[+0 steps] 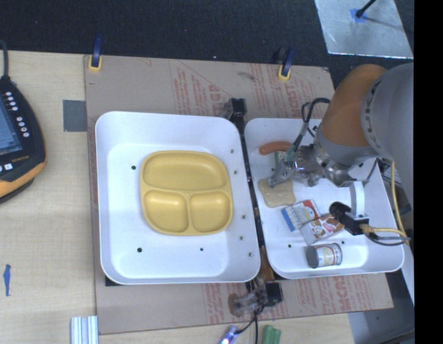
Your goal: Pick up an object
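My gripper (283, 172) hangs low in the right bin (275, 253), its tip just above a tan slice of bread (275, 193). An orange hot dog (273, 147) lies behind it near the bin's far wall. A small carton with a blue and red label (307, 218) lies toward the bin's middle, and a small can (324, 255) rests on its side near the front wall. I see nothing held at the gripper's tip.
The left bin (121, 249) holds a yellow divided plate (186, 192). A teach pendant (10, 145) lies on the bench at far left. Clamps hold the brown board at the back and front edges.
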`<action>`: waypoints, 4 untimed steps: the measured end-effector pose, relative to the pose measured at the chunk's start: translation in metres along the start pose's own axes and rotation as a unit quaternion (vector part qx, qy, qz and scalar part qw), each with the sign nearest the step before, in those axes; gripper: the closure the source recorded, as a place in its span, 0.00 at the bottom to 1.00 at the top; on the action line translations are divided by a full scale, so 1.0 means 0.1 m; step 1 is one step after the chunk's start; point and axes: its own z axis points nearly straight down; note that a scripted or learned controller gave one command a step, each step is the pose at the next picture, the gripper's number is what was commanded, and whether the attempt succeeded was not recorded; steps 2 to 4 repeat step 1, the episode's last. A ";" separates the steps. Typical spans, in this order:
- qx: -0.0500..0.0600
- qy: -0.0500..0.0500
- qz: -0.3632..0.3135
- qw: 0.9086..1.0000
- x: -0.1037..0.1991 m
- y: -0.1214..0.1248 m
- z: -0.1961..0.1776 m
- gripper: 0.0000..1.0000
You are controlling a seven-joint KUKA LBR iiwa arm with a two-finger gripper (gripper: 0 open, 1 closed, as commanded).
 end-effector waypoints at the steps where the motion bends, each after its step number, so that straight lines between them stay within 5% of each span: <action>1: 0.000 0.000 -0.001 1.000 0.06 -0.02 0.00 0.00; 4: 0.000 0.000 -0.001 1.000 0.06 -0.02 0.00 0.00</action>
